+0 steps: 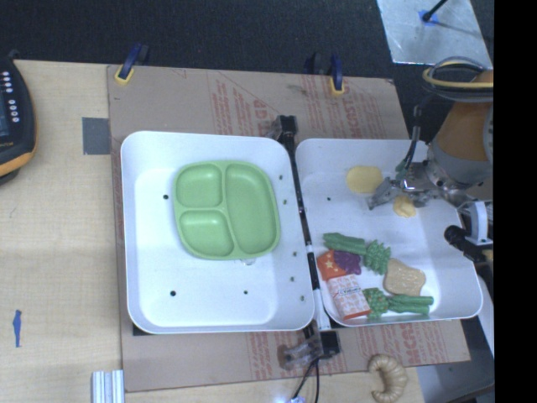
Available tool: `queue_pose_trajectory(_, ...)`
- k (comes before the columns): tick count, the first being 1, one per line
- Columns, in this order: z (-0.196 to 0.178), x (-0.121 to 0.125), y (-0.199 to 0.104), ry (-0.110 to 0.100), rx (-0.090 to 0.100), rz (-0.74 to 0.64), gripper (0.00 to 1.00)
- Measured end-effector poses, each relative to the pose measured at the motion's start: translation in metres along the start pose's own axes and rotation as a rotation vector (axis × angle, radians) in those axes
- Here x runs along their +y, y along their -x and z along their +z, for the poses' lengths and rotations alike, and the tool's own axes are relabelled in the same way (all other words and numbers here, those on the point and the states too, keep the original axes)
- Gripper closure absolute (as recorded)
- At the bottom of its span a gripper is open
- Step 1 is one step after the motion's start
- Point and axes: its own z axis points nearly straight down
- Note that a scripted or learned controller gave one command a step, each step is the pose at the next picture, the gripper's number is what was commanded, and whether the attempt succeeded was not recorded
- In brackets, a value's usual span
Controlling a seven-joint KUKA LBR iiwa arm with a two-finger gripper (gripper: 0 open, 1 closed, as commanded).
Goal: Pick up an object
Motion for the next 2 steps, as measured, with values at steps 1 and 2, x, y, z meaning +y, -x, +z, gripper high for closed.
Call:
queue_pose_trajectory(1,-0.007,0.053,-0.031,0.004,0.003,0.001,0.0)
queue_pose_trajectory(2,-0.064,-0.045,0.016,-0.006,0.004,0.013,0.0)
